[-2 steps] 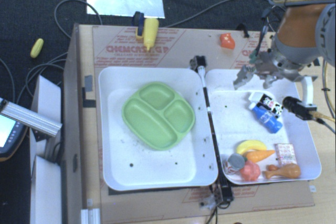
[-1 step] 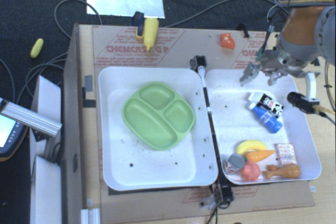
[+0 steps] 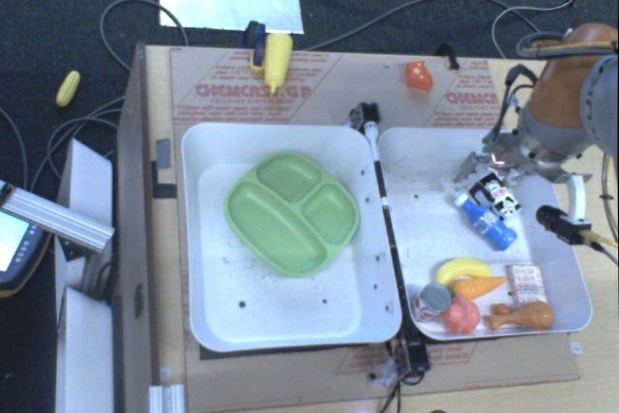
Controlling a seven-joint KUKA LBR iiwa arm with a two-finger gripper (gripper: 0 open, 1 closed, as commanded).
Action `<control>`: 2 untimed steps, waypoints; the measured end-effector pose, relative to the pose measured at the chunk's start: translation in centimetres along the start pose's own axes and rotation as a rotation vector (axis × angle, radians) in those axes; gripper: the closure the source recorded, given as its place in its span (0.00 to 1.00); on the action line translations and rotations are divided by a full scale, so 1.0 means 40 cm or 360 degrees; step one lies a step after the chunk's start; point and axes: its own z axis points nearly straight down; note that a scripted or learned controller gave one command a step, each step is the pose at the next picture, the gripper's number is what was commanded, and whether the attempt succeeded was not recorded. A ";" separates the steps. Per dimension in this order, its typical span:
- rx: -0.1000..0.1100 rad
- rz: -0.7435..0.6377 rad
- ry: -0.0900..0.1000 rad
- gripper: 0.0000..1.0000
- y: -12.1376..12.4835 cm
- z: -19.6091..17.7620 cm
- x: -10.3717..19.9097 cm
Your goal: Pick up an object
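Note:
My gripper (image 3: pixel 486 171) hangs low over the upper middle of the right bin (image 3: pixel 426 198), under the grey and orange arm that comes in from the right. Just below it lies a blue bottle-like object (image 3: pixel 487 221) with a black-and-white piece (image 3: pixel 502 197) at its upper end, close to the gripper's tip. I cannot see whether the gripper touches it. In the bin's front corner sit a yellow banana (image 3: pixel 462 268), an orange carrot (image 3: pixel 480 286), a pink ball (image 3: pixel 462 315), a grey lump (image 3: pixel 435 298), a brown drumstick (image 3: pixel 522 314) and a small packet (image 3: pixel 527 281).
A green divided plate (image 3: pixel 293 211) lies in the left bin (image 3: pixel 213 305). On the cardboard behind the bins sit a yellow bottle (image 3: pixel 277 59) and a small orange-red object (image 3: pixel 418 75). A black divider (image 3: pixel 382 198) runs between the bins.

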 end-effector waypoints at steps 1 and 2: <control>-0.0008 -0.0004 -0.0001 0.00 -0.026 0.042 0.054; -0.0012 -0.0005 -0.0002 0.00 0.091 -0.186 0.031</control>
